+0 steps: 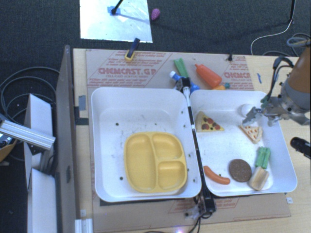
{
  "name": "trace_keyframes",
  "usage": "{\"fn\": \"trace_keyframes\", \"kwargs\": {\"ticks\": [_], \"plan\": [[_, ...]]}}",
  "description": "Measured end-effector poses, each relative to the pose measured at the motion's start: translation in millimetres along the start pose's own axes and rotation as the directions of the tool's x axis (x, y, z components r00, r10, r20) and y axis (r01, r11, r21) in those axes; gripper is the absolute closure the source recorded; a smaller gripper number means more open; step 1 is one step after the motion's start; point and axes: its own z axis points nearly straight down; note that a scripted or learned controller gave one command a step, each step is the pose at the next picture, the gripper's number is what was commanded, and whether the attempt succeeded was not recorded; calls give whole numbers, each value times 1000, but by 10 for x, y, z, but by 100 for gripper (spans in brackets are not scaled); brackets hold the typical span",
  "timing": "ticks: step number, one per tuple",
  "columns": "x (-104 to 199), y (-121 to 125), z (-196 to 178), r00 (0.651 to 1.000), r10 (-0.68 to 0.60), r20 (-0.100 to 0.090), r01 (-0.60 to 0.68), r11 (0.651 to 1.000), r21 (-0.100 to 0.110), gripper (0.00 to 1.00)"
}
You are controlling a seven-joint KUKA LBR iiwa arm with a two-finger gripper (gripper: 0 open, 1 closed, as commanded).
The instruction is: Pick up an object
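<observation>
The gripper [260, 115] hangs low over the upper right part of the right bin [286, 176], its metal fingers pointing down toward the bin floor. Whether those fingers are spread or closed cannot be told from this slanted view, and nothing shows between them. Just below the fingertips lies a toast wedge [252, 132], a pale triangle with a browned edge; it sits closest to the gripper and is the likeliest target, though gripper and wedge look just apart rather than touching.

Outward from there, the same bin holds a pizza slice [209, 124] near the divider, a brown patty [240, 170], a sausage [216, 175] at the lower left, a green piece [263, 157] and a pale bread roll [258, 179] beside it (the last two nearly touch). A small white thing sits just left of the gripper, too blurred to name. The left bin [104, 130] bears a yellow tray [155, 161] with three compartments. On the bench beyond the bins lie an orange bottle [209, 76] and a green marker [180, 67].

By the look of it, the arm [299, 89] is in the approach or descent step, and no pick is made yet. The next move calls for the fingers to straddle the wedge and close on its edges; being flat and thin, it may slip out or stay pressed to the floor.
</observation>
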Motion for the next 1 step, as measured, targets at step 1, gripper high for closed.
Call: {"fn": "trace_keyframes", "kwargs": {"ticks": [1], "plan": [[660,355,252,1000,-8,-2,8,1000,-2,0]]}}
